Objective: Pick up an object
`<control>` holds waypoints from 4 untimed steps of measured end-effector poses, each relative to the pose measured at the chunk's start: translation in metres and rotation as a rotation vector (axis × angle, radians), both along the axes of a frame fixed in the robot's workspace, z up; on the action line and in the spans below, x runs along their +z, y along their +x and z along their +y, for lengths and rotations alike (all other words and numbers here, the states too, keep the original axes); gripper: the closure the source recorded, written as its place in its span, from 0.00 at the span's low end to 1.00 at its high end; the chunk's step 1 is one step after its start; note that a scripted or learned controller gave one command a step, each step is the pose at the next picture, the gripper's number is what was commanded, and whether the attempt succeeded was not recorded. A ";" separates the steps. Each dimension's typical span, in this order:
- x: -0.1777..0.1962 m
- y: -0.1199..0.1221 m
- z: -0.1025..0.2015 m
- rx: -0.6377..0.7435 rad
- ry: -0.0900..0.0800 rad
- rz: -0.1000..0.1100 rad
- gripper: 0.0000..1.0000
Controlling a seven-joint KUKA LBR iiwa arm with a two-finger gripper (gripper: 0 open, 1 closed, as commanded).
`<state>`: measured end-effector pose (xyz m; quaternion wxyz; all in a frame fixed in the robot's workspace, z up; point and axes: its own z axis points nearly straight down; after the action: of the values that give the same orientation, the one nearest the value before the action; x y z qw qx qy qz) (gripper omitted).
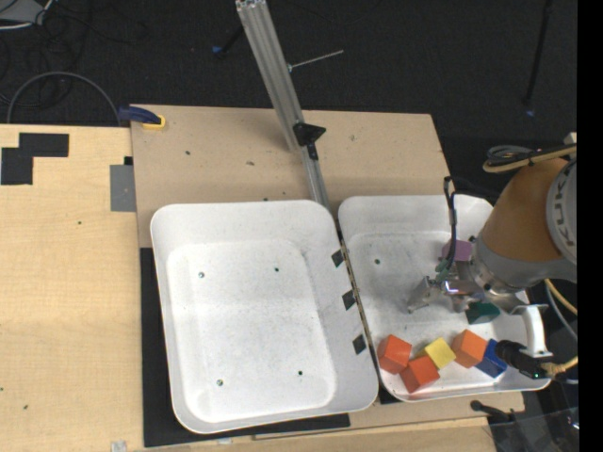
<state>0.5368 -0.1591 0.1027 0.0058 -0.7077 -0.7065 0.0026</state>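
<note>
My gripper (421, 298) is low inside the right bin (396, 219), near its middle, with the arm reaching in from the right. Along the bin's front edge lie several blocks: an orange one (395, 351), a red one (421, 373), a yellow one (439, 353), another orange one (470, 347) and a blue one (491, 361). A dark green block (484, 312) sits just right of the gripper, partly under the wrist. A small purple piece (462, 250) shows just above the gripper. I see nothing between the gripper tips.
The left bin (247, 314) stands beside the right one, joined by black clips (349, 299). A slanted aluminium rail (278, 83) rises behind the bins. Wooden bench surface (236, 158) surrounds them.
</note>
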 end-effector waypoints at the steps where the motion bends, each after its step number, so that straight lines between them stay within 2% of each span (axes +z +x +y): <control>1: 0.015 0.002 -0.003 -0.011 -0.003 -0.008 1.00; 2: 0.014 0.002 -0.003 -0.018 -0.003 -0.008 0.00; 3: 0.024 0.002 -0.004 -0.024 -0.003 -0.008 1.00; 4: 0.024 0.002 -0.004 -0.027 -0.003 -0.008 0.00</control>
<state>0.5384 -0.1630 0.1263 0.0020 -0.7170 -0.6971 0.0008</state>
